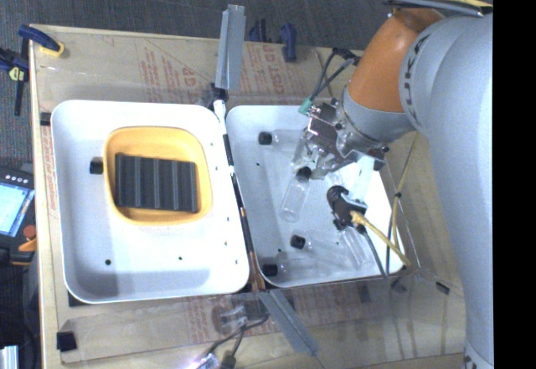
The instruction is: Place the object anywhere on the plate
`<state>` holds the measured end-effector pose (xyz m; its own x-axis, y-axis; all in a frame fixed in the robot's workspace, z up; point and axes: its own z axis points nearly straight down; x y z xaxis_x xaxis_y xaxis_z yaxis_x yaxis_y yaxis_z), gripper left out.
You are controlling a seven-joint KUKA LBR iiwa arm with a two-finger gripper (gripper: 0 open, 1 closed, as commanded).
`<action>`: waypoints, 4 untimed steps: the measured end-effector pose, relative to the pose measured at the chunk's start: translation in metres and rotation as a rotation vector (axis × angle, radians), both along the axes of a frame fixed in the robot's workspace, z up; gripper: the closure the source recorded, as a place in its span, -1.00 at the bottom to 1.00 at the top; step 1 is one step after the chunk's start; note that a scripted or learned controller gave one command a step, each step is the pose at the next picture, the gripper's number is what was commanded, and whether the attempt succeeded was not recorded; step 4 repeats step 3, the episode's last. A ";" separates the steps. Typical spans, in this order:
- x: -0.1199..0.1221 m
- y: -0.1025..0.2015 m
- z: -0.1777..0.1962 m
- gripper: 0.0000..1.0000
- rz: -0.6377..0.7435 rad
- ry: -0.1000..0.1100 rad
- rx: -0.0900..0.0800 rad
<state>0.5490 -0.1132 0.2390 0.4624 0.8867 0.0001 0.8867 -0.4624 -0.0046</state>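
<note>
The yellow plate (159, 138) lies in the left bin (79, 258); its middle is dark and ridged. In the right bin (251, 192), a clear, elongated see-through object (292, 198) rests on the white floor near the centre. My gripper (313, 165) hangs low over the right bin, just above and to the right of that clear object, and seems to touch or nearly touch its upper end. The object's outline is faint against the white floor. Nothing lies on the plate's yellow rim.
Small black bits sit on the right bin's floor at the upper left (265, 139), lower middle (297, 240) and lower left corner (270, 269). A black fitting with a yellow cable (352, 217) hangs beside the wrist. A raised divider (234, 183) separates the bins.
</note>
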 end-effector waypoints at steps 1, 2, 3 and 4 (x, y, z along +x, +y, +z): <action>0.033 0.075 0.003 1.00 0.036 0.000 -0.001; 0.061 0.151 -0.002 1.00 0.228 -0.002 -0.001; 0.061 0.151 -0.002 -1.00 0.228 -0.002 -0.001; 0.061 0.151 -0.002 -1.00 0.228 -0.002 -0.001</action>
